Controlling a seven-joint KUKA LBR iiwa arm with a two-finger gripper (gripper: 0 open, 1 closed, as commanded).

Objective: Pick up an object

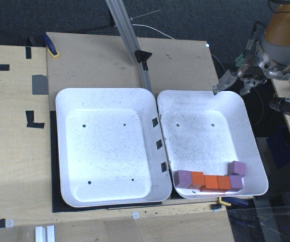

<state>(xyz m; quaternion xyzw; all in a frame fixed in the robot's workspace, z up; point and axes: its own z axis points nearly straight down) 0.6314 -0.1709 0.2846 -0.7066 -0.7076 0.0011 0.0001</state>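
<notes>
Several small blocks lie in a row along the front edge of the right bin: a purple block at the left end, orange blocks in the middle, and two purple blocks stacked toward the right corner. My gripper hangs at the bin's far right corner, just over the rim, well away from the blocks. Its fingers stand open with nothing between them.
The left bin sits beside the right one. A slanted metal pole comes down to the bins' far junction. Blue-yellow clamps sit at the board's far left corner and front right edge.
</notes>
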